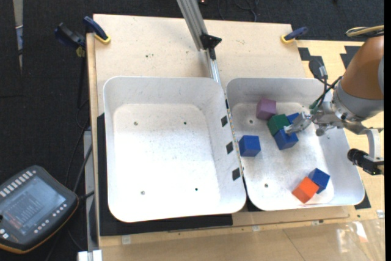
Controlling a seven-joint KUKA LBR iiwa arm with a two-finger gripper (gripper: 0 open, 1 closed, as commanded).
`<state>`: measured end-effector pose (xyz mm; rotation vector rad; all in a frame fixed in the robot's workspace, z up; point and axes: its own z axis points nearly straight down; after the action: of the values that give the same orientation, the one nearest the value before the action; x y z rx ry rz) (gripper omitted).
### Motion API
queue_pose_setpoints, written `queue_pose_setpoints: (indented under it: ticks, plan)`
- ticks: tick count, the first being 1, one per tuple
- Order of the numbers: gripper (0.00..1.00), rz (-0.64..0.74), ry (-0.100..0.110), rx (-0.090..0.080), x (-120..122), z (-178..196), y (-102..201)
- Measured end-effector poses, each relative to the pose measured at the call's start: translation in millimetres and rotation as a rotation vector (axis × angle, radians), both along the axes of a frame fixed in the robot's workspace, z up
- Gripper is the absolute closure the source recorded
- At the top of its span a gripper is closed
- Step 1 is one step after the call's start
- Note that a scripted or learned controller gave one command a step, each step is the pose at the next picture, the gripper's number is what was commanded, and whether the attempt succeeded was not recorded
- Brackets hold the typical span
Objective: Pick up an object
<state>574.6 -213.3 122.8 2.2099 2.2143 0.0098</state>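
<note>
We look down on a pale worktop [159, 46] standing on a dark floor strewn with cables, with two shallow white bins side by side on it. The gripper [297, 126] reaches in from the right and sits low in the right bin [342, 192], among a cluster of blocks; we cannot tell how wide it stands, as the parts blur together there. Just under it lies a blue block [286, 140], touching or nearly touching the tip, and a green block [278, 123] sits right beside it on the left. A purple block [266, 109] lies just behind the green one. Further left, apart from the cluster, we see another blue block [249, 145] near the bin's left wall. Toward the front of the same bin an orange block [305, 190] and a small blue block [319, 180] rest against each other. The left bin [116, 95] lies beside it. A tablet-like controller [30, 208] sits at the lower left, off the worktop.
</note>
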Motion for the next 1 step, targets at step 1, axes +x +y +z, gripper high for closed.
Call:
queue_pose_setpoints:
  ticks: [1]
  plan:
    - [1.00, -0.003, -0.005, -0.001, 1.2, 10.3, -0.4]
